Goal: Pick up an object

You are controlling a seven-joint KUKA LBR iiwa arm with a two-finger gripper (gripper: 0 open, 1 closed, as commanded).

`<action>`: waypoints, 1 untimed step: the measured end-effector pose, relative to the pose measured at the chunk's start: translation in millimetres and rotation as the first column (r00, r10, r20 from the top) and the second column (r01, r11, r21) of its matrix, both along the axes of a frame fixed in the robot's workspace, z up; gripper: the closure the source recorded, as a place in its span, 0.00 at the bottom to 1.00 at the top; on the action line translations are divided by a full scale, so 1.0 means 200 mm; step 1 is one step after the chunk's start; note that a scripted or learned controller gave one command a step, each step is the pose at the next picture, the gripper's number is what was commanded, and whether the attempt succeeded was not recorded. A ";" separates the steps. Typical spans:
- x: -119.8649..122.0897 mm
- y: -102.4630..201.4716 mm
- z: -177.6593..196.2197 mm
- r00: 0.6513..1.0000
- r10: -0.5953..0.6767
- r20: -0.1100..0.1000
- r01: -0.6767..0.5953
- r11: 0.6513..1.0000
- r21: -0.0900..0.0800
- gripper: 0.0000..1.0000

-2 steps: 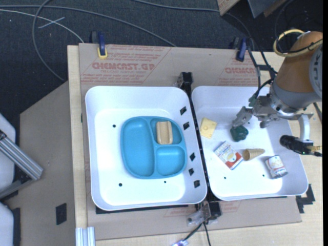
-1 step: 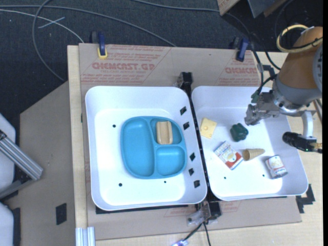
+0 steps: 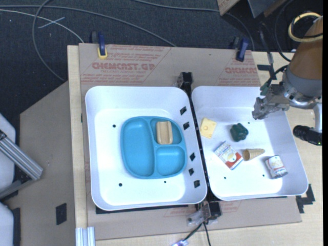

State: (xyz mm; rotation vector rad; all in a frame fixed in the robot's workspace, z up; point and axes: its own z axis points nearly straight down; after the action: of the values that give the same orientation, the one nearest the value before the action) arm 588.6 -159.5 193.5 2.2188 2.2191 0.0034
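In the right bin (image 3: 230, 99) lie a yellow cheese-like block (image 3: 207, 127), a dark green lump (image 3: 239, 132), a red and white packet (image 3: 228, 155), an ice cream cone (image 3: 252, 154) and a small white can (image 3: 275, 166). My gripper (image 3: 260, 109) hangs over the bin's upper right part, up and to the right of the green lump, and touches no object. Nothing shows between its tips.
The left bin (image 3: 102, 137) holds a blue divided plate (image 3: 138, 147) with a tan bread-like piece (image 3: 164, 132) in its upper right compartment. A black clip strip (image 3: 188, 132) runs between the bins. Blue clamps (image 3: 102, 47) pin the cardboard base at the back.
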 end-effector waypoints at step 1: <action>0.01 0.00 0.27 1.000 0.001 0.004 -0.001 1.000 -0.001 1.00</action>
State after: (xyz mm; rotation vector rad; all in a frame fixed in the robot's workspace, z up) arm 590.2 -159.8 248.3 2.2153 2.2180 0.0062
